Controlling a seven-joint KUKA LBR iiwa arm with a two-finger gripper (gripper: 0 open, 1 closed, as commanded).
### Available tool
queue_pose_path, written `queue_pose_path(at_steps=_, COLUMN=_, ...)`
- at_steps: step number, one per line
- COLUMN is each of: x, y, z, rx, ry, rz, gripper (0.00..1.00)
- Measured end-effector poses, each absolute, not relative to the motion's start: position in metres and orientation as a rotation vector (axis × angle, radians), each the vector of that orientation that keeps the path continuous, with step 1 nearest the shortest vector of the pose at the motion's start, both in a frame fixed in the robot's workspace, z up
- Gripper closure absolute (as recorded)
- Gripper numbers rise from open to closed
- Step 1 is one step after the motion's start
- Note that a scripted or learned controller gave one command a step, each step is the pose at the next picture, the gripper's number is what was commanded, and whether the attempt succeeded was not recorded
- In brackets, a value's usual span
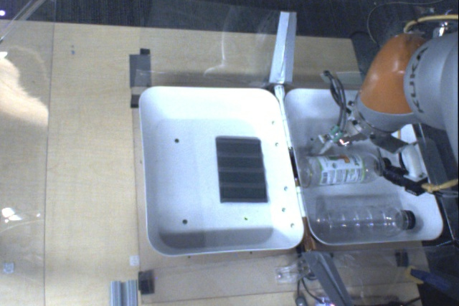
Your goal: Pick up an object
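Observation:
In the right bin (pixel 308 105), a clear bottle with a white and green label (pixel 338 170) lies on its side. In front of it lies a second clear bottle with a black cap (pixel 362 220). My gripper (pixel 338 139) hangs low in this bin, just behind the labelled bottle and close to its upper side. Nothing visibly hangs from the gripper. The grey arm with its orange band (pixel 391 82) reaches in from the right. A flat black ribbed pad (pixel 241 168) rests in the middle of the left bin (pixel 165 154).
A metal divider post (pixel 282 50) stands behind the gap between the two bins. Cables (pixel 405 179) trail over the right bin's right side. Black brackets (pixel 140 68) hold the left bin's corners. The wooden bench (pixel 72 175) stretches to the left.

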State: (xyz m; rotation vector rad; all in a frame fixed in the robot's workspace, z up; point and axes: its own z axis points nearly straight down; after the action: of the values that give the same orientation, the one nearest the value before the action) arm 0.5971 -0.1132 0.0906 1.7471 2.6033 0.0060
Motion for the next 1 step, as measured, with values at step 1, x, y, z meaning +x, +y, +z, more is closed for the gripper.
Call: queue_pose_path(at_steps=1, x=0.5994, y=-0.1117, z=0.1026, rx=1.738, ry=2.603, rz=0.012, gripper=1.00)
